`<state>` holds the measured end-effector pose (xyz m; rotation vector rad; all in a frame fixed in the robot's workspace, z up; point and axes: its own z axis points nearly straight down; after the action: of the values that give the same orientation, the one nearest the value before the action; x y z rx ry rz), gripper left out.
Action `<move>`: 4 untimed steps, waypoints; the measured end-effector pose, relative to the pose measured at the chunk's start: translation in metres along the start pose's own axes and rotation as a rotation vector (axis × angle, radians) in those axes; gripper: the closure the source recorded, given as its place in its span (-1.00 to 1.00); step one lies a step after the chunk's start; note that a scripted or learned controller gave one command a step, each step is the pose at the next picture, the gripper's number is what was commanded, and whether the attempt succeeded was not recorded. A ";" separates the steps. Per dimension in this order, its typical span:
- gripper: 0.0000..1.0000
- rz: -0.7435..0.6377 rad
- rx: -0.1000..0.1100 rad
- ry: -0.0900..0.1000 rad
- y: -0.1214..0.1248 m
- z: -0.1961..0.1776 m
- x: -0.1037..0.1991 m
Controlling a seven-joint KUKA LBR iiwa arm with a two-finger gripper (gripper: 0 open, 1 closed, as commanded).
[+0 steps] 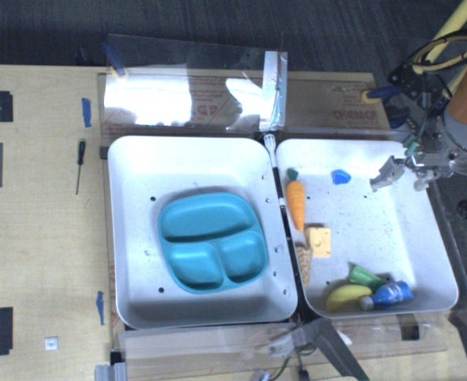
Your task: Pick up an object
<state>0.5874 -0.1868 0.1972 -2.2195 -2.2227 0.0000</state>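
In the right bin (424, 236), an orange carrot (295, 202) lies along the left wall, with a yellow cheese block (319, 241) just below it. A small blue piece (341, 178) rests near the bin's back. At the front sit a yellow banana (347, 296), a green object (366, 276) and a blue bottle (391, 294), bunched together. My gripper (399, 182) hangs over the bin's back right corner, to the right of the small blue piece. Its fingers are open and hold nothing.
The left bin (130, 173) holds a blue divided tray (212, 240). A clear plastic panel (194, 94) stands behind the bins. Cables and the arm's body crowd the upper right. A screwdriver (79, 165) lies on the bench at left.
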 end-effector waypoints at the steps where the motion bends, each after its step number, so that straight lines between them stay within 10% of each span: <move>1: -1.00 -0.003 0.005 0.002 0.009 0.066 0.060; 2: -1.00 -0.054 -0.003 0.001 -0.088 0.110 0.084; 4: -1.00 -0.262 -0.006 -0.002 -0.026 0.110 0.063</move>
<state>0.5613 -0.1237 0.0874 -1.9134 -2.4982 -0.0052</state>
